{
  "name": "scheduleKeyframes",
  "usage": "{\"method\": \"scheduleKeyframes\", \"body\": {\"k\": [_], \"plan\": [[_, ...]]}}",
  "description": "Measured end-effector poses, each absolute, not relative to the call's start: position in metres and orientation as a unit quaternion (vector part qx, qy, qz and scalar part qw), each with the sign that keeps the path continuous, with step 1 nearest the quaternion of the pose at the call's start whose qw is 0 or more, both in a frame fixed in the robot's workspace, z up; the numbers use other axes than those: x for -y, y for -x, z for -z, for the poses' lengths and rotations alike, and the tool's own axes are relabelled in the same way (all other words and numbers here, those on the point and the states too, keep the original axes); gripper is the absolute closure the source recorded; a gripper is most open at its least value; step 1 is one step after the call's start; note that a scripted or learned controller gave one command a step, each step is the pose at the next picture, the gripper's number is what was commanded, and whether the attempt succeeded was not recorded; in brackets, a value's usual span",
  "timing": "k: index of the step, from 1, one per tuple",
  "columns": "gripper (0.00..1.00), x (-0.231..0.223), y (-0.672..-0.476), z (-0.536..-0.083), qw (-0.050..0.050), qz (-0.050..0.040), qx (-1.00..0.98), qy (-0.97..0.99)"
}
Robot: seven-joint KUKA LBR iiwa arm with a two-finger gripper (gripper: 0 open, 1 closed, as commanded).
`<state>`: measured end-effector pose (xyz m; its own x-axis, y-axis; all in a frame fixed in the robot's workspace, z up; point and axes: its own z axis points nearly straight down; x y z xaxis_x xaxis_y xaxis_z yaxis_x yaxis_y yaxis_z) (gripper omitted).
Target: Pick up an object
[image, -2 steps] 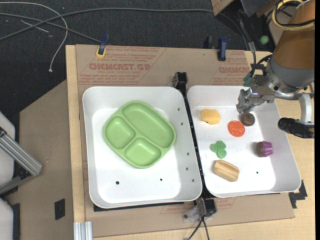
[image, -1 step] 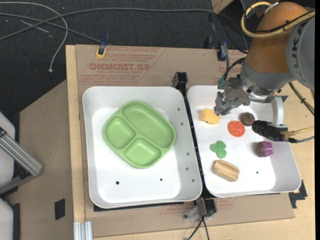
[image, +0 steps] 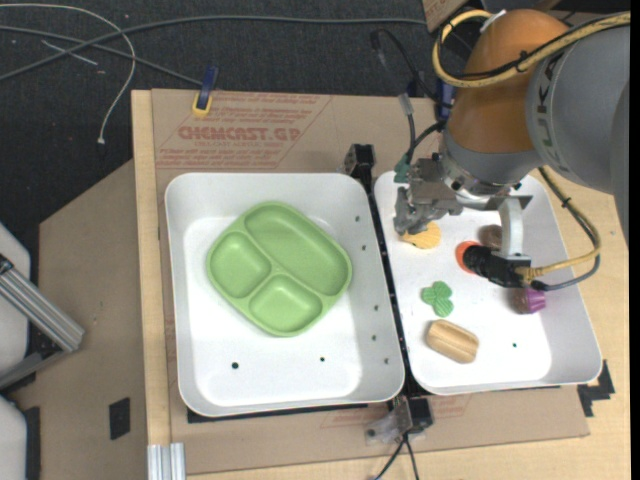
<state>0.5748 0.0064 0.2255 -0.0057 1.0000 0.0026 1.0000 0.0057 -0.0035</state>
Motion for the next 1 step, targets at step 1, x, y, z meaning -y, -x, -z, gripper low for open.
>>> {"method": "scheduleKeyframes", "body": {"k": [1], "plan": [[1.0,-0.066,-0.571,-0.2164,0.003,-0.0004,0.71,0.705]]}}
